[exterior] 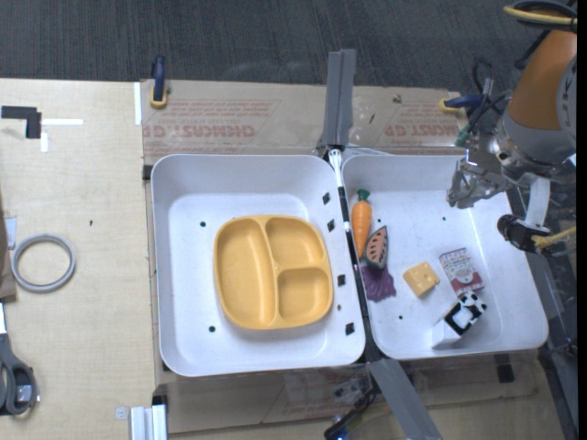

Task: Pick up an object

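The end effector [463, 193] hangs over the right bin [404, 177] near its two o'clock corner, and whether it is released or clenched cannot be told. In that bin, a carrot [361, 221], a watermelon slice [377, 246] and a purple piece [380, 283] line the nine o'clock wall, while a cheese cube [421, 279], a small packet [458, 268] and a black-and-white block [465, 315] lie toward five o'clock. The left bin [183, 246] holds a yellow divided plate [272, 271].

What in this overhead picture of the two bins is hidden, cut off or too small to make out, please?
- Gripper: small and blurred against the right bin; its state is unreadable.
- Arm: cut off by the right edge.
- Scissors: cut off by the left edge.
- Small packet: print too small to read.
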`<move>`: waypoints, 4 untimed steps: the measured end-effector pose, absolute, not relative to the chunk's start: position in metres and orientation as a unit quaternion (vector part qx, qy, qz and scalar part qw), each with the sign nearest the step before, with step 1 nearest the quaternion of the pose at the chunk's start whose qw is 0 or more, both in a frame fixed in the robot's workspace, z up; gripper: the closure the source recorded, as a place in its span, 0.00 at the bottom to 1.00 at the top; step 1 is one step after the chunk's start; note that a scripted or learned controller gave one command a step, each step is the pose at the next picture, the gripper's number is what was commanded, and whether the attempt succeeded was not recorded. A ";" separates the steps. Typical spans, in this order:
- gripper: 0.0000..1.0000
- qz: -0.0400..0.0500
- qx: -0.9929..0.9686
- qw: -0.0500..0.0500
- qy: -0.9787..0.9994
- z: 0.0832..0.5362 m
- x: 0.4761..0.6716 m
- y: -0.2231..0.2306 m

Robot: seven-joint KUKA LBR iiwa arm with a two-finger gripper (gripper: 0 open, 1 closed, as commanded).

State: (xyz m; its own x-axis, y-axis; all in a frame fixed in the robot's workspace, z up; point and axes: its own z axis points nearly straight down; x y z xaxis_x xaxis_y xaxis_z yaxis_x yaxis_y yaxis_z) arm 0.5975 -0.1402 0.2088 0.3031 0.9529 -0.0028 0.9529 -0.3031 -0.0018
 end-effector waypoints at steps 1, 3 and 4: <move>1.00 -0.002 0.775 0.000 0.632 0.430 0.597 -0.110; 1.00 -0.002 0.922 0.000 0.388 0.349 0.498 -0.136; 1.00 -0.003 0.951 -0.001 0.308 0.258 0.508 -0.177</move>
